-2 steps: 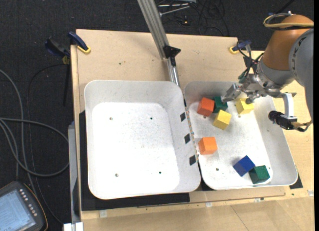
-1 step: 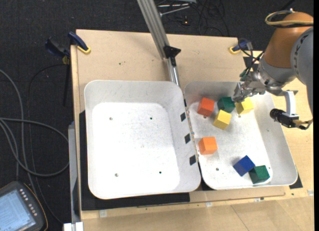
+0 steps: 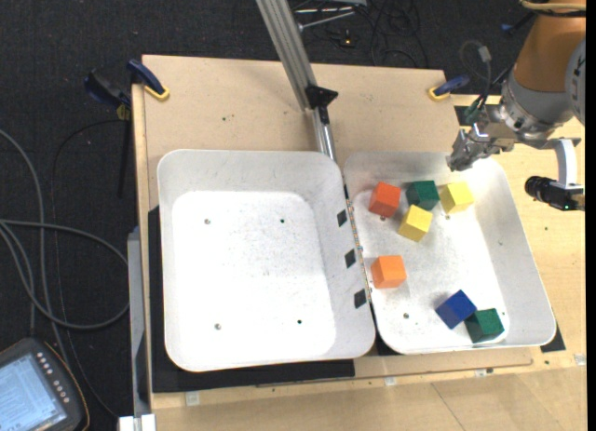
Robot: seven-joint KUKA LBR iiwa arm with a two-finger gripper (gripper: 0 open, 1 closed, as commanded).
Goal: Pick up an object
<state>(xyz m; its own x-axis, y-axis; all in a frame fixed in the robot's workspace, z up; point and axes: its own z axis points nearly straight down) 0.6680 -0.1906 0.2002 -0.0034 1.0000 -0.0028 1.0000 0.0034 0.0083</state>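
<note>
The gripper [image 3: 463, 159] hangs over the far rim of the right bin [image 3: 521, 262], near its back right corner; its fingers are a dark blur from here and I cannot tell whether they are spread or closed; nothing shows between them. The arm [image 3: 545, 57] comes in from the right, orange band above grey wrist.

Just below the gripper sits a cluster of four cubes: a yellow cube [image 3: 455, 196] nearest the tool, a green cube [image 3: 422, 193] touching it on the left, an orange cube [image 3: 384, 199] beyond that, and a second yellow cube [image 3: 416, 222] tucked under the green one. Counting the whole bin, there are seven cubes: two yellow, two orange, two green, one blue. The second orange cube [image 3: 388, 271] stands alone near the bin's left wall, with bare floor around it; the blue cube [image 3: 455, 308] and the second green cube [image 3: 484, 324] touch one another at the near right corner, the green close against the near rim.

The middle of the right bin is open white floor; the right wall has free room along most of its length.

The left bin [image 3: 186, 262] lies beside it, their walls meeting at the centre; the wooden bench [image 3: 233, 103] shows behind both, with clamps [image 3: 149, 80] at its far corners.
</note>
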